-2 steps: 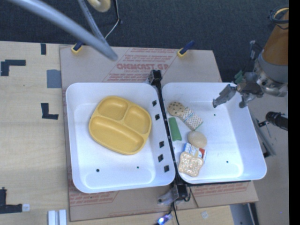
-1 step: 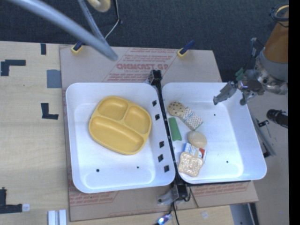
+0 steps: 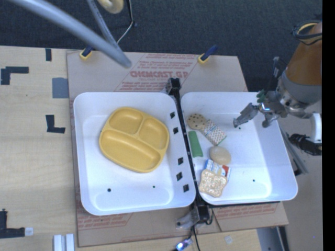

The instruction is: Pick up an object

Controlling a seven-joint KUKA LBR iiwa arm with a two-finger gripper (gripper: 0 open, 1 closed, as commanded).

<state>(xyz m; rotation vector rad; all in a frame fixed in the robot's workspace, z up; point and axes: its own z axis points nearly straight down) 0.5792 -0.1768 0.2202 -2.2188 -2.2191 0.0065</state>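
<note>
Right bin (image 3: 272, 184): holds a cluster of small items along its left side, near the divider between the bins. From top to bottom: a round speckled cookie (image 3: 196, 121); a patterned pack (image 3: 214, 133) touching the cookie's lower right; a green stick (image 3: 195, 144) lying lengthwise beside the divider; a pale round bun (image 3: 220, 155) below the pack; a blue-and-white packet (image 3: 215, 168) with a red patch, just under the bun; a square cracker (image 3: 212, 183) overlapping the packet's lower end, near the bin's front wall. The rest of the bin floor is bare white.

Gripper (image 3: 252, 117): over the upper right part of the right bin, well apart from the items. Two dark fingers (image 3: 244, 116) point left and down, spread apart with nothing between them. It seems to hang above the floor rather than touch it, though height is hard to judge from this angle.

Arm (image 3: 306, 61): orange band at the frame's right, above the wrist.

Left bin (image 3: 84, 156): holds a yellow tray (image 3: 134, 138) with three compartments, set at a tilt near the centre.

Both bins rest on a cardboard sheet (image 3: 152, 72) with red lettering.
</note>
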